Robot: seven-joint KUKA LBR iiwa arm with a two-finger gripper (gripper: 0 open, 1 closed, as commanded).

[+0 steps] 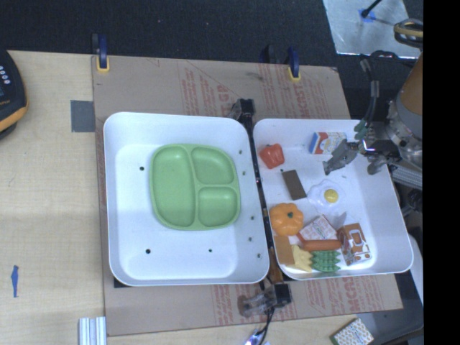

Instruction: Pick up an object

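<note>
Objects for picking all lie in the right bin (402, 214), and I count about ten of them. One red pepper-like toy (272, 155) sits near the bin's upper left. One small red, white and blue carton (325, 143) lies at the top. One brown bar (293, 184) is in the middle, and one fried egg (328, 193) lies just to its right. One orange pumpkin (286, 219) sits against the left wall. Low in the bin there is a tight cluster: one red-and-white packet (318, 229), one sausage (322, 245), one green pea pod (325, 262), one yellow cheese wedge (300, 260) and one brown printed box (355, 244). These touch and overlap, so I cannot make out their edges or be sure of the count there.

My hand (357, 158) hovers over the bin's upper right, beside the carton and above the egg. Its two fingers are spread wide, with nothing between them. The arm (402, 121) behind it is cut off at the view's right side.

One green divided plate (195, 186) with three compartments lies in the left bin (129, 257). Both bins rest on one cardboard sheet (180, 85) on the bench (43, 207), with two clamps (102, 52) holding its far edge. A dark and orange device (8, 92) is cut off at the left edge, and I cannot tell what it is.
</note>
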